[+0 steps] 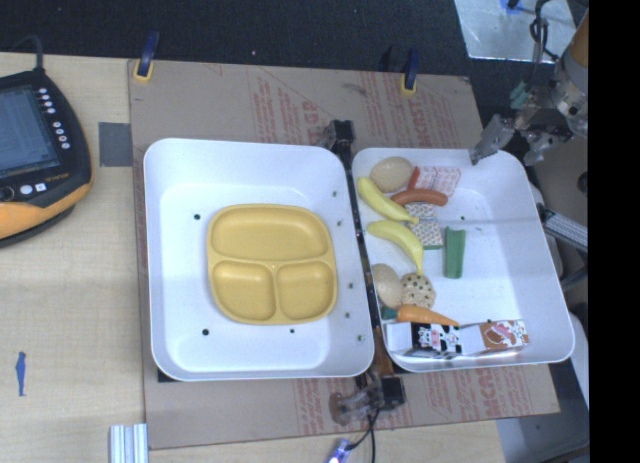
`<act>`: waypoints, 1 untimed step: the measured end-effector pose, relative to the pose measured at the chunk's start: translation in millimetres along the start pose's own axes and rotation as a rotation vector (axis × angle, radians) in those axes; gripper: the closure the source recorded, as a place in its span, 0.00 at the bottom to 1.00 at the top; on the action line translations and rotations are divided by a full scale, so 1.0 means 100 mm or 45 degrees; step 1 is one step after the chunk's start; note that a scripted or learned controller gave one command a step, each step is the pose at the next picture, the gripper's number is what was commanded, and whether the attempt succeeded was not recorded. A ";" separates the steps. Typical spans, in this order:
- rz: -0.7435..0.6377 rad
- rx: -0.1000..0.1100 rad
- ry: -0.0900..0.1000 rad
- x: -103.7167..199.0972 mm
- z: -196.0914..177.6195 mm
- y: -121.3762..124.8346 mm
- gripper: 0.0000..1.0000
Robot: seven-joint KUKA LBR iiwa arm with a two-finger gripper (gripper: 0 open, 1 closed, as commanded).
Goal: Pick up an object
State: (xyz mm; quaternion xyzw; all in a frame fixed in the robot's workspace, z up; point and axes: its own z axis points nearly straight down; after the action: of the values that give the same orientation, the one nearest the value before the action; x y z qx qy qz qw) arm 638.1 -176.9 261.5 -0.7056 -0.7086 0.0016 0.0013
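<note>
- At the near rim of the right bin [545, 251], a flat milk carton [455, 337] with a cow print is seen lying on its side, along the bin's front wall.
- Just behind the carton, a carrot [428, 316] is laid crosswise, touching a speckled round cookie [418, 289] and close to a pale egg-shaped piece [386, 283].
- Two toy bananas [395, 239] are found along the bin's left wall, one behind the other; the far one [383, 201] is overlapped by a red sausage [420, 197].
- A beige bread roll [391, 173] is set at the far left corner of this bin, beside a pink-and-white packet [438, 181].
- A green stick-shaped piece [454, 252], possibly a cucumber, is placed alone near the middle of the bin, apart from the other items.
- The left bin [160, 251] is occupied by a yellow three-compartment plate [272, 262] resting flat at its centre.
- The gripper [490, 143] is seen at the far right corner of the right bin, above its rim, well apart from all the food items; nothing is seen between its fingers, and whether they are spread or pressed together cannot be told.
- A teach pendant [35, 151] with an orange edge is laid on the bench at the far left.
</note>
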 end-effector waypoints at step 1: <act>0.000 0.004 0.001 0.26 1.20 -0.60 0.00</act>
State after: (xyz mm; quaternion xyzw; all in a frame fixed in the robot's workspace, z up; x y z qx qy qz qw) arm 577.9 -151.7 142.0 -0.7055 -0.7087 0.0025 0.0026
